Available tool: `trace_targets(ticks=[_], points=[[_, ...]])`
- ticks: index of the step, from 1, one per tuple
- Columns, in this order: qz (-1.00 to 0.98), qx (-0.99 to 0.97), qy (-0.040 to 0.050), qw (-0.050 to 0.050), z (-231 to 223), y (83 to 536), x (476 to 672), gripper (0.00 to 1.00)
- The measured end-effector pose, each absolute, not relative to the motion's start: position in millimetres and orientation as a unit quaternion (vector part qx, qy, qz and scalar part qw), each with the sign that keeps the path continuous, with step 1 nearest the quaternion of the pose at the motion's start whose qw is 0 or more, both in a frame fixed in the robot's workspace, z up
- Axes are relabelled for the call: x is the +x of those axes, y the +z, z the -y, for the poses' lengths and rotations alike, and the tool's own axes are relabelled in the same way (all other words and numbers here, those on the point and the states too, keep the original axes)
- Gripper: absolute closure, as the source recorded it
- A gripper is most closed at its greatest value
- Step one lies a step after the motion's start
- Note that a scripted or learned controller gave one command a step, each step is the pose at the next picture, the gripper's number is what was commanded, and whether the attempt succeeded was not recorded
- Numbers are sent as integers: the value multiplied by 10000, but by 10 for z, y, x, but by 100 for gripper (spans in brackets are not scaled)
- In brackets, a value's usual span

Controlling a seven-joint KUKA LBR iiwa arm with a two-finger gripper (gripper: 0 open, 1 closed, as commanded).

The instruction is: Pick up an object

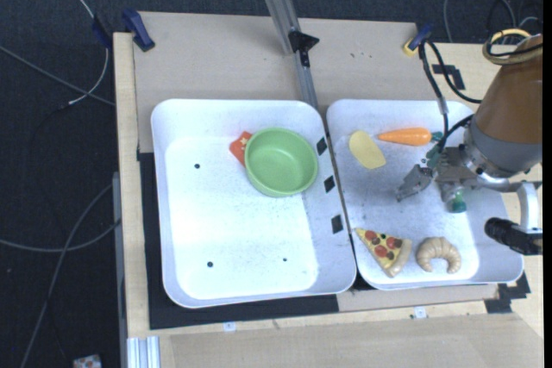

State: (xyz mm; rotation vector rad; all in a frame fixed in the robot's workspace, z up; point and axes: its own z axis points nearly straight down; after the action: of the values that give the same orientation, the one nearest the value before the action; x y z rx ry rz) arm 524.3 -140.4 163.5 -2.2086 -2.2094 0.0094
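End effector [417, 183] — over rt bin [379, 258]

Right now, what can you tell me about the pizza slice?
The pizza slice is a small toy wedge, plastic by its look, with yellow cheese, red round toppings, green bits and a tan crust edge. It lies flat in the right bin, near the front left corner, tip pointing up-left. The croissant sits just right of it, apart.

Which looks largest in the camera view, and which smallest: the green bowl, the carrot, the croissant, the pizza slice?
1. green bowl, clearly the largest.
2. pizza slice, carrot and croissant: these three look too alike in size to rank; the carrot is long but thin.
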Motion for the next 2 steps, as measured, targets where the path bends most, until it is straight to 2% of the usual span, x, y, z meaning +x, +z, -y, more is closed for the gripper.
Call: trace_targets(ticks=[1,2], points=[[7066,-7076,30,89,1409,1172,5159,0],[7067,-7075,22,86,1397,937,5144,0]])
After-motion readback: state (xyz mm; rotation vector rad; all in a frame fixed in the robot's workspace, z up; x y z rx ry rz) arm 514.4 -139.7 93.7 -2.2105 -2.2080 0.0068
